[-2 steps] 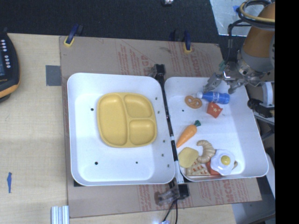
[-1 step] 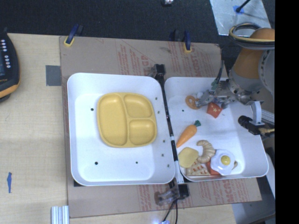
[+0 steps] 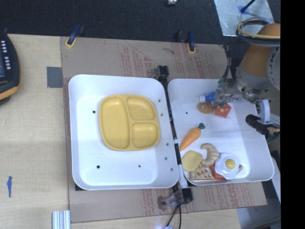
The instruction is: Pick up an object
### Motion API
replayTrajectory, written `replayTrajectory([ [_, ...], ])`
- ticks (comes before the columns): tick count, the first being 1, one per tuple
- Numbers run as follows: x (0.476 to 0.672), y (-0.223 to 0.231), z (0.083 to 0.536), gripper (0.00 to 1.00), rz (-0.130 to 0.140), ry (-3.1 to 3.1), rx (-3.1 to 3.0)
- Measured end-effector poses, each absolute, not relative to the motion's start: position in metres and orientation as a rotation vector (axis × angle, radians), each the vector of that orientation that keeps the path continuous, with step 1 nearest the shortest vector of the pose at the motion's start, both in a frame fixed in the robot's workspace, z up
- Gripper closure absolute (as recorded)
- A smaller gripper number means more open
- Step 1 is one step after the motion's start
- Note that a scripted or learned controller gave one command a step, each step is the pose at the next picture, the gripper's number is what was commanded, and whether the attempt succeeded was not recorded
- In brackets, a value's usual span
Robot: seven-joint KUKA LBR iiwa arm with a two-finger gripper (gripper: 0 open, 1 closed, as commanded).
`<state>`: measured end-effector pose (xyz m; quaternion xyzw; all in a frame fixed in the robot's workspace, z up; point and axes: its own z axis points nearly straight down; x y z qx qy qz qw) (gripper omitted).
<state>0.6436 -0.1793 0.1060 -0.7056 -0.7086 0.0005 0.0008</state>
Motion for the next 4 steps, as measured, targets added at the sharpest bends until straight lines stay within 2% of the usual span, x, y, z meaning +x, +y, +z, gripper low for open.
replayTrajectory([
  [1, 0.643, -0.179, 0.105, 0.0, 0.003, -2.225, -2.215],
  [2, 0.653, -0.161, 0.092, 0.0, 0.022, -2.212, -2.215],
  [3, 0.653, -0.162, 0.104, 1.0, 0.024, -2.212, -2.213],
  [4, 0.653, -0.162, 0.104, 0.0, 0.022, -2.214, -2.212],
])
